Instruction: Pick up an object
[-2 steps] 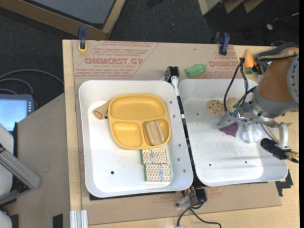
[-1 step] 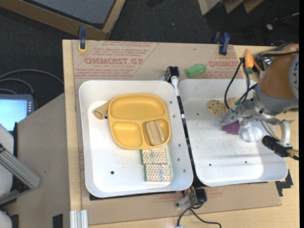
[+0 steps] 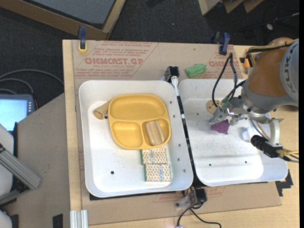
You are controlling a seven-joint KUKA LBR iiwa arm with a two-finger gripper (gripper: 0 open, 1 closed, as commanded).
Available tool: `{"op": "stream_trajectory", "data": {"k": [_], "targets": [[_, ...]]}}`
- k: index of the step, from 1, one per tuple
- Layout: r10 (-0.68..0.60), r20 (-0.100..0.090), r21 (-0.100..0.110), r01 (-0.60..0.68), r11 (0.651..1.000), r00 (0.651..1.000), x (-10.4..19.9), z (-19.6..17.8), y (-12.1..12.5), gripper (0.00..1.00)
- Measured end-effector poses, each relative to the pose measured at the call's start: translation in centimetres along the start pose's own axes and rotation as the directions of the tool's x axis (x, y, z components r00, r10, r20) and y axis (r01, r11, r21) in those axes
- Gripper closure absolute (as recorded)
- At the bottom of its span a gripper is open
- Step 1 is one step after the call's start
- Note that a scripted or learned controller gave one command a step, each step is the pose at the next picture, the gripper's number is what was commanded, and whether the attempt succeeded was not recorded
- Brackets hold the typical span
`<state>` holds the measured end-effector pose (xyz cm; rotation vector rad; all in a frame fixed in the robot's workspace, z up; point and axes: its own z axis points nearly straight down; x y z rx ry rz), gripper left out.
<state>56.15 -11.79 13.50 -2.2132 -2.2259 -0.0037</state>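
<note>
a cardboard-topped worktop (image 3: 118,56) stood on dark carpet (image 3: 156,23), bearing two bins (image 3: 92,141) (image 3: 228,170), one yellow tray (image 3: 137,120), two packets (image 3: 156,164); end effector (image 3: 222,120) grip unclear, over one purple object (image 3: 220,127).

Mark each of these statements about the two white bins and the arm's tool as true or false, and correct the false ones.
1. The yellow divided tray lies in the left bin. True.
2. The purple object lies in the left bin. False: it is in the right bin, at the tool.
3. The green object lies outside both bins. True.
4. The patterned packets sit inside the tray. False: they lie on the bin floor beside it.
5. A tan piece rests in a tray compartment. True.
</note>
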Motion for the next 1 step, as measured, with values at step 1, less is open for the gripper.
{"op": "stream_trajectory", "data": {"k": [1], "targets": [[-0.003, 0.001, -0.005, 0.003, 1.000, 1.000, 7.93, -5.25, -1.33, 1.00]]}}
